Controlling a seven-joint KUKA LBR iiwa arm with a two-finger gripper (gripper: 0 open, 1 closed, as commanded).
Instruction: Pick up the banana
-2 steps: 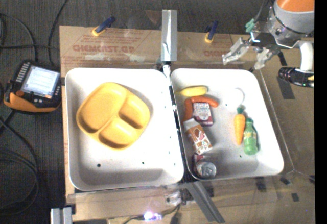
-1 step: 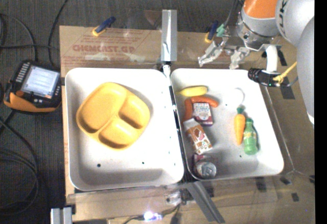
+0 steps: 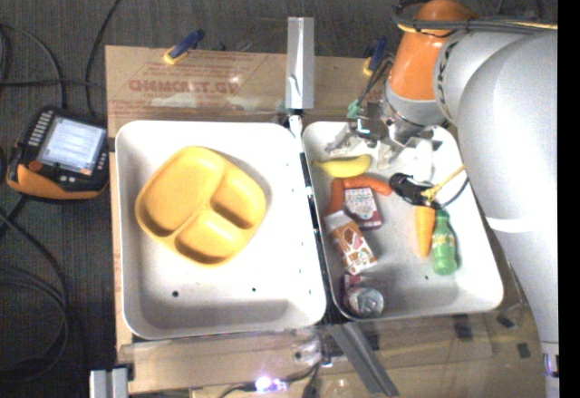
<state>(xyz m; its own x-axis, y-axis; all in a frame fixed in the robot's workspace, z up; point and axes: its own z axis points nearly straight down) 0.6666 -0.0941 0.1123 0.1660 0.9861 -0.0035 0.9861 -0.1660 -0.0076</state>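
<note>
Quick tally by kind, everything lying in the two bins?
Divided plate: 1
Banana: 1
Carrot: 1
Green bottle: 1
Can: 1
Packets: 2, dark red packet and patterned packet
Orange-red item under the dark red packet, kind unclear: 1
Total: 8

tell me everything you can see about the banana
The banana is small, yellow, smooth and slightly curved, plastic-looking. It lies flat on the floor of the right bin, near its far left corner. The pincer hangs close over its far side; whether they touch is unclear. A red packet lies just nearer the camera.
</note>
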